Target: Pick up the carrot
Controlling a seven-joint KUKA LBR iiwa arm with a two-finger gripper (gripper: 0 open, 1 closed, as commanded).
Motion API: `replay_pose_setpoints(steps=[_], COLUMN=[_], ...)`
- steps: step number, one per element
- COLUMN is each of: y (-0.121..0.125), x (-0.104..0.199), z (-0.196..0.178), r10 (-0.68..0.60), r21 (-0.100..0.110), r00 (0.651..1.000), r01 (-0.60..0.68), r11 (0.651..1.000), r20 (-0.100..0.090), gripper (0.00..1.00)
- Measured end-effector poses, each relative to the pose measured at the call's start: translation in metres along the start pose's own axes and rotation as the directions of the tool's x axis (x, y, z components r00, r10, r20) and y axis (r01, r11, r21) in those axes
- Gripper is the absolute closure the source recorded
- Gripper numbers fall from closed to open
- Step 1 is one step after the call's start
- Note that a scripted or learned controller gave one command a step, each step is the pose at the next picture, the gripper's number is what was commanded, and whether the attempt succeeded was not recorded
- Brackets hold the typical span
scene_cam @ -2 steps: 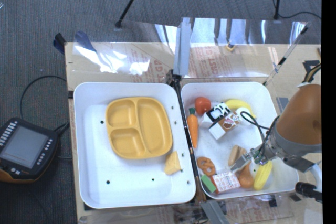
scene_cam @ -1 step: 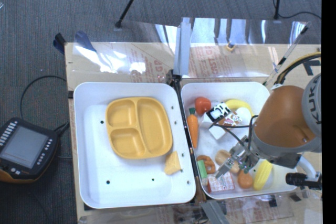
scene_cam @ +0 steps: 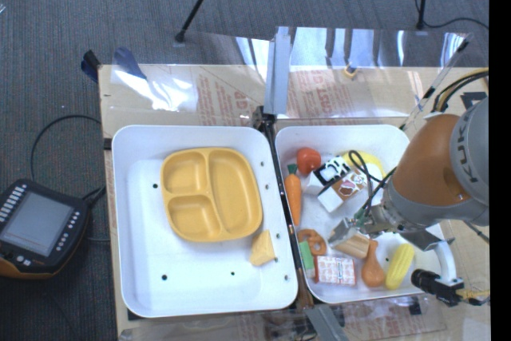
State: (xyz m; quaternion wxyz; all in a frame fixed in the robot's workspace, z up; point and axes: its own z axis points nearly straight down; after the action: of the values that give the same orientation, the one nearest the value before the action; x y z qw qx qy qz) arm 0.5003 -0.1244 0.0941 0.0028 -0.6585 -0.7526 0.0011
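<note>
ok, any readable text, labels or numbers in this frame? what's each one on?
"KU": white letters on the grey arm, cut off at the frame edge.
Red print on the clear sheet behind the bins: mirrored, too blurred to read.
Red-and-white box in the right bin: label too small to read.
Black-and-white carton: no legible text.

The end effector (scene_cam: 351, 229) is small and dark against the clutter, so its fingers cannot be made out. The arm (scene_cam: 435, 176) above and to its right hides the right bin's (scene_cam: 335, 132) far corner and wall, and part of a yellow item (scene_cam: 366, 164) just above the end effector. The arm itself runs out of view at the right edge. At the far left, a handheld screen (scene_cam: 36, 227) is cut by the edge.
</note>
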Motion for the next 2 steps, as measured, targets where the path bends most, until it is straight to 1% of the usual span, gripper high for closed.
replay_pose_setpoints(steps=[1,2], y=[-0.0319,-0.0335], x=[-0.0431,-0.0433], z=[0.0077,-0.0007], r10=[-0.353,-0.348], r21=[-0.001,0.001], r00=[0.936,0.938], r01=[0.353,0.348], r11=[0.936,0.938], r20=[0.0,-0.004], gripper=[0.0,1.0])
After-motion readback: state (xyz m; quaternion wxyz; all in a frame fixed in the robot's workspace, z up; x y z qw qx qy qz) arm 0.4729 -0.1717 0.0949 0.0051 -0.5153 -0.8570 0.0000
